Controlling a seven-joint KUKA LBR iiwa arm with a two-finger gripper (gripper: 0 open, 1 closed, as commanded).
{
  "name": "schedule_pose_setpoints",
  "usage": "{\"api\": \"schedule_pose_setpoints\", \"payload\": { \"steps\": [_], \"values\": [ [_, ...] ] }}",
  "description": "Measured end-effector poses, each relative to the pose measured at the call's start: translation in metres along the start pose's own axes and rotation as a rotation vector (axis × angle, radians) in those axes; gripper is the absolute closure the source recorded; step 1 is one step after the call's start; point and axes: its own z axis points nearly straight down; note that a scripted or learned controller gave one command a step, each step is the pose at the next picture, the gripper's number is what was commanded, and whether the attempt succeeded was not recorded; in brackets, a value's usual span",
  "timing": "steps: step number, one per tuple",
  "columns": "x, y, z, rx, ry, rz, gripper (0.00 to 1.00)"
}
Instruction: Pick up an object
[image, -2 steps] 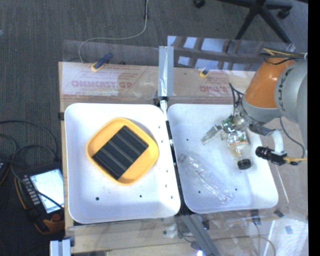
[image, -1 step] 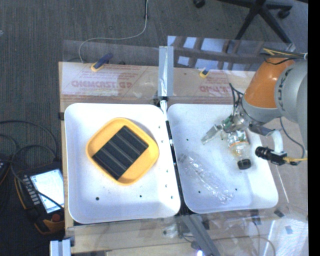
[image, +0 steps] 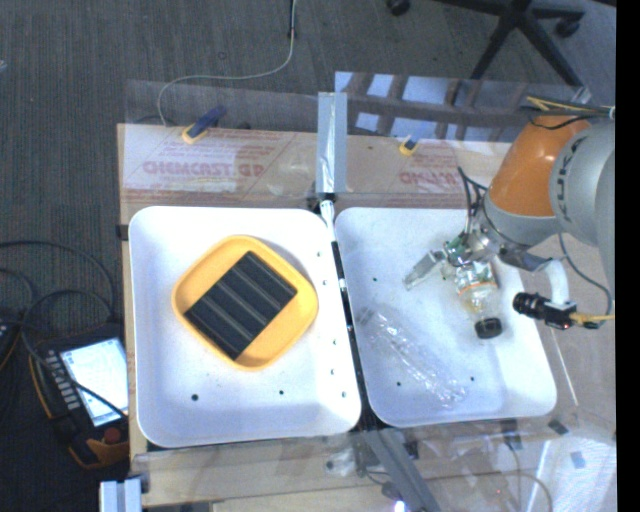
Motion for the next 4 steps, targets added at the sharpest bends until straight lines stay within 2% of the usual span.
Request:
{"api": "schedule_pose_setpoints", "payload": {
  "steps": [1,2,3,4],
  "values": [
    [0.0,0.0,0.0,-0.001,0.001,0.03,0.0],
    [-0.006,-0.002,-0.009,0.001,-0.02,0.033,1.0],
    [0.05,0.065,-0.082,0.017,-0.032,0.007,1.0],
    [0.05,0.065,-0.082,0.018,-0.032,0.008,0.0]
  ]
}}
